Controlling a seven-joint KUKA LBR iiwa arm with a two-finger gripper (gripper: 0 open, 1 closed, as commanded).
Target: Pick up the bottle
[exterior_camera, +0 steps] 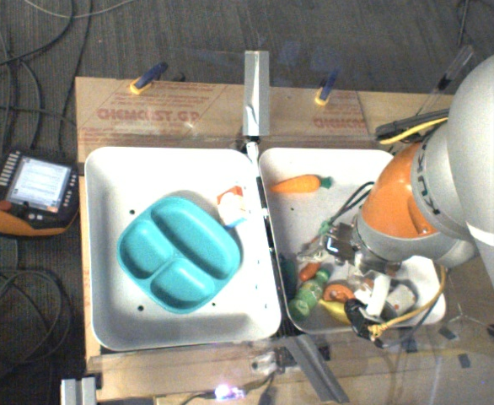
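The gripper [335,247] hangs low over the right bin [348,160]; whether it is apart or together cannot be told. The green bottle [308,295] lies just below and left of it, beside a banana [331,309]. A carrot [296,184] lies above it.

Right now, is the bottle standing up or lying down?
Lying down. The green bottle rests on its side in the right bin.

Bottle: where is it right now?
The green bottle lies in the right bin, near its lower-left corner in the camera view, well below the carrot.
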